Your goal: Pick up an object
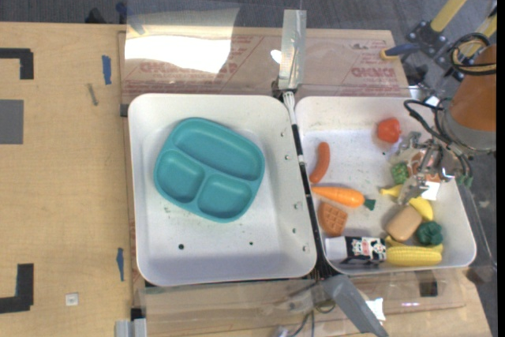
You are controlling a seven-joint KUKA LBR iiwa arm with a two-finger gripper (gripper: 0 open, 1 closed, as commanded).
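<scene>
Two white bins lie side by side on the bench. The left bin (pixel 158 249) holds a teal tray (pixel 209 168) with three compartments, lying toward the bin's upper middle. The right bin (pixel 347 116) holds the toy food.

Taking the carrot (pixel 338 195) as landmark, near the right bin's middle-left: a sausage (pixel 319 162) lies just above it, tilted; a waffle (pixel 333 218) lies just below it, close to touching. Down and right of the carrot, along the bin's lower edge, sit a small black-and-white carton (pixel 364 249) and, beside it, a corn cob (pixel 412 255). A tan bread roll (pixel 403 224) lies right of the carrot, above the corn, with a dark green piece (pixel 430 233) just beside the roll. A tomato (pixel 387 129) sits up and right of the carrot, well apart from it.

The gripper (pixel 418 170) hangs right of the carrot, over a cluster of small items: a green piece (pixel 400 170), a banana (pixel 392 190) and a yellow lemon (pixel 423 207). Whether its jaws stand apart or together cannot be told at this scale, and no item is seen held by it. The arm (pixel 473 102), with its orange band, enters above the bin's right rim.
</scene>
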